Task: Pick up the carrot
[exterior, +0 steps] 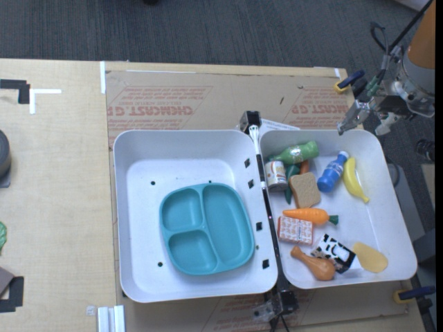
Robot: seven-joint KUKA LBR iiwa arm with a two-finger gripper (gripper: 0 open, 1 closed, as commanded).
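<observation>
The carrot (306,215), orange with a small green stem end pointing right, lies flat in the middle of the right bin (396,206). It sits just below a bread slice (304,189) and above a red-and-white box (295,231). My gripper (363,126) hangs above the right bin's far right corner, well up and to the right of the carrot. Its two dark fingers are apart, with nothing between them.
The right bin also holds a green bottle (297,151), a can (276,175), a blue bottle (332,171), a banana (356,180), a drumstick (315,263), a black-and-white item (337,251) and a yellow piece (370,256). The left bin (131,185) holds a teal divided plate (206,227).
</observation>
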